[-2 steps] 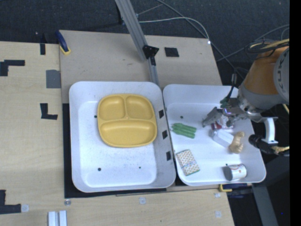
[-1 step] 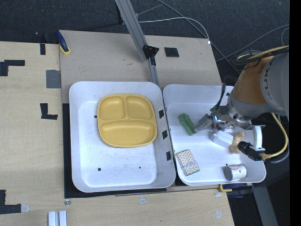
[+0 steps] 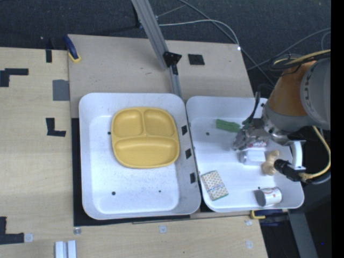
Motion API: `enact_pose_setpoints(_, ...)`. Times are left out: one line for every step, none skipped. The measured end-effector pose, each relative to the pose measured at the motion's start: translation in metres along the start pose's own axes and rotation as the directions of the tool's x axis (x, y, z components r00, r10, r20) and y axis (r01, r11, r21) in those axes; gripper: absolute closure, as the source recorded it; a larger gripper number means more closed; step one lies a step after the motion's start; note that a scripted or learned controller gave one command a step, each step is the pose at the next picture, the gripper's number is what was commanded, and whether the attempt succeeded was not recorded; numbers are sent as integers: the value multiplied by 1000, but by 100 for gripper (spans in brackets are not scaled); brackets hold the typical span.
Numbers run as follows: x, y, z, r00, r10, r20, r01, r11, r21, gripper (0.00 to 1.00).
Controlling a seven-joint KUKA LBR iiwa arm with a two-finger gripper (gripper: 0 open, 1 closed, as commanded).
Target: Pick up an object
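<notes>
My gripper (image 3: 244,142) hangs low over the middle of the right bin (image 3: 204,107), reaching in from the right below the orange band. A green object (image 3: 227,126) lies just up and left of it. A small white piece (image 3: 252,156) lies right below it, beside a tan wooden piece (image 3: 270,164). A patterned sponge-like square (image 3: 214,184) rests near the bin's front left. A grey and white cylinder (image 3: 268,196) lies at the front right corner. Nothing shows between the fingers.
The left bin (image 3: 91,198) bears a yellow divided plate (image 3: 145,137). A slanted metal pole (image 3: 156,31) runs down to the gap between the bins. Cables trail over the dark floor at the back right.
</notes>
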State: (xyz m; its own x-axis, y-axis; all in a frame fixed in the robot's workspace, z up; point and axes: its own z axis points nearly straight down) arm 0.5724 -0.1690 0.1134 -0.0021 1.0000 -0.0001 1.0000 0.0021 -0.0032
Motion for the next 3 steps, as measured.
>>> enact_pose_setpoints(2,-4,-43,1000,1,0,-1,1000,-5,100)
enact_pose_setpoints(10,-10,-92,1000,0,0,0,1000,-6,100)
enact_pose_setpoints(10,-9,-144,1000,0,1,0,1000,-8,100)
